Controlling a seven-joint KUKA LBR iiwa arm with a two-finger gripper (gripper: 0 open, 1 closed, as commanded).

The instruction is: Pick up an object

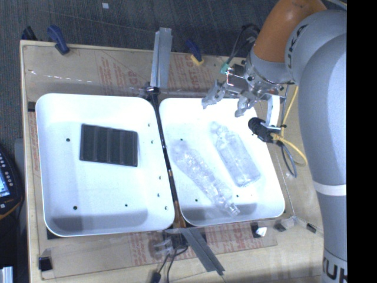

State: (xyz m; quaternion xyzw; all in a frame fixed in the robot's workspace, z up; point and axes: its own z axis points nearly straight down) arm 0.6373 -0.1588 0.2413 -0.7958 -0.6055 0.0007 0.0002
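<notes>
Resting on a pale wooden bench [88, 63] over dark floor, two white bins; the right bin [268, 208] holds two clear plastic bottles [235, 155], the two-finger gripper [227, 103] spread empty above

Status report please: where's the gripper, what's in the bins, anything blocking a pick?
Gripper open, holding nothing, over the far edge of the right bin. Two clear plastic bottles lying in it, apart. Dark ribbed block in left bin. Nothing blocking.
</notes>
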